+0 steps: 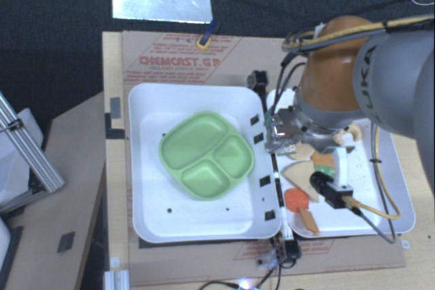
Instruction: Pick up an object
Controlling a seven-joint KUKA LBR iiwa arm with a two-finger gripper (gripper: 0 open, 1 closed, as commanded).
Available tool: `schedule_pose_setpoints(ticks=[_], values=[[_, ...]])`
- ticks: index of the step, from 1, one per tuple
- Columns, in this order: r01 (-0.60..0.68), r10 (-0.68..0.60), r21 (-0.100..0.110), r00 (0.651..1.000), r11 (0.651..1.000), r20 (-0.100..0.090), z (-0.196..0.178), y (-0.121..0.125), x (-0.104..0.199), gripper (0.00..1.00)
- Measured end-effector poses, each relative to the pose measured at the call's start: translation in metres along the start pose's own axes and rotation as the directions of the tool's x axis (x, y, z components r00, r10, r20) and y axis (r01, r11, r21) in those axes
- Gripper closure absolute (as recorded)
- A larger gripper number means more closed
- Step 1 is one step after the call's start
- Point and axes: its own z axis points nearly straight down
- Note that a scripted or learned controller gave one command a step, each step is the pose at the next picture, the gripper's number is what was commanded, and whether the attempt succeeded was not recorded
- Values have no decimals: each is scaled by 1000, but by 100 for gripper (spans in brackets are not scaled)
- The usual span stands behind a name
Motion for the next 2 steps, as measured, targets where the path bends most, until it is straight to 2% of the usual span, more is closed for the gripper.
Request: schedule_pose_setpoints(ticks=[1, 2], values=[[-2, 2, 0, 1000, 1000, 1, 4, -4, 46, 100], [-6, 6, 1, 1000, 1000, 3, 11, 1, 49, 100]])
